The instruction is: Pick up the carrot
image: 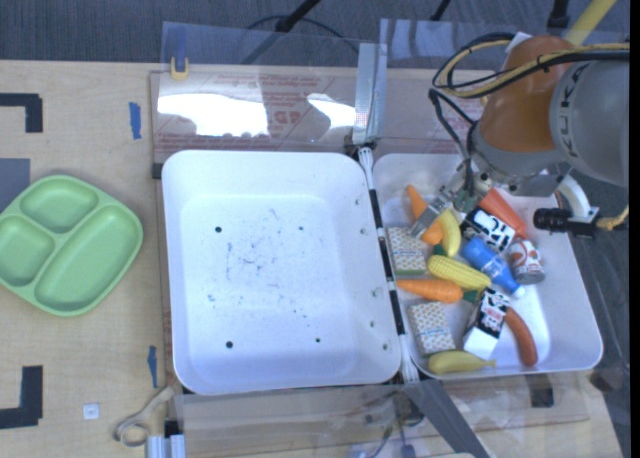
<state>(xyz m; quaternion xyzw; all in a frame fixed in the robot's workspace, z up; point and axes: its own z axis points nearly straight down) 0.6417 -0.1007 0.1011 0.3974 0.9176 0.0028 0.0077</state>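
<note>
Nearest you in the right bin (590,346), the carrot (430,289) lies w/ its long axis roughly left-right, beside the corn cob (457,269). Farther back, the gripper (440,208) hangs above it; can't tell if it's apart or together.

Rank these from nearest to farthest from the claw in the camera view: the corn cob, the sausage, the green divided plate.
1. Corn cob, in the right bin, just below the claw.
2. Sausage, toward that bin's lower right corner.
3. Green divided plate, on the bench far to the left.
</note>
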